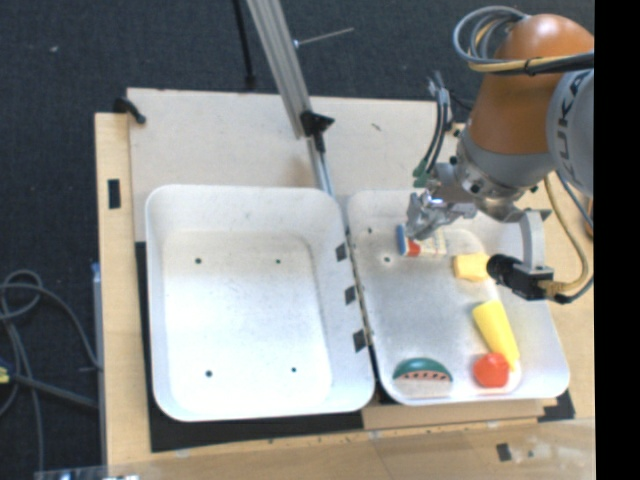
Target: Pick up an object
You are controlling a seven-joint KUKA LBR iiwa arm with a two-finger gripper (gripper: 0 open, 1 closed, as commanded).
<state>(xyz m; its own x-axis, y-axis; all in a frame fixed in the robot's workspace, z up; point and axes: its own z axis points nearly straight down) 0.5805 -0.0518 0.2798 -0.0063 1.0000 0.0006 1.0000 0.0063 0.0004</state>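
My gripper (426, 220) hangs over the back left part of the right bin (400, 298), coming down from the grey and orange arm. Just below and left of its tip lies a small object with a blue end and a red-orange band (406, 243), with a pale part reaching right. Whether the gripper touches it is unclear. A small yellow block (470, 266) lies to the right of it. Toward the front of the bin are a long yellow piece (497, 331), a red-orange ball (490, 370) and a watermelon slice (422, 373).
The left bin (250, 298) sits beside the right one, their rims meeting mid-bench. A slanted metal post (285, 63) rises behind the bins. A black fitting with cables (522, 276) hangs from the arm over the right bin's right side.
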